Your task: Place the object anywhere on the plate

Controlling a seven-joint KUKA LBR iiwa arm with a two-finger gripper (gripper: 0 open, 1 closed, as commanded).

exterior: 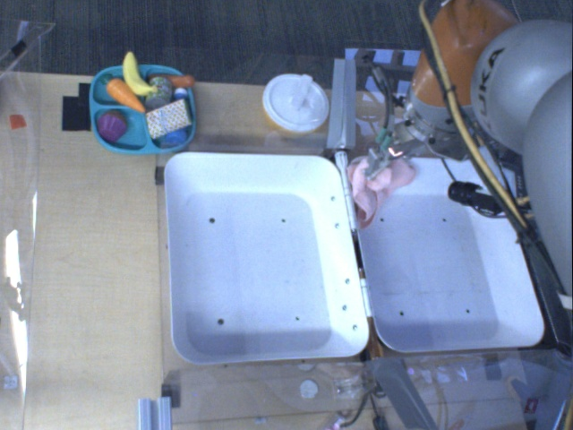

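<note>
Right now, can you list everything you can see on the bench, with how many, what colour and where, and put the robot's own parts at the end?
left bin: one, white, middle of the bench.
right bin: one, white, beside the left bin on its right.
pink cloth: one, pale pink, at the right bin's far left corner, draped by the rim, under the gripper.
blue plate: one, blue with compartments, far left of the bench, beyond the left bin.
toy food: several pieces, yellow banana, orange carrot, purple piece and others, on the blue plate.
white lid: one, round, white, beyond the left bin's far right corner.
arm: one, grey with orange band, reaching in from the right.
gripper: one, just above the pink cloth.
</note>
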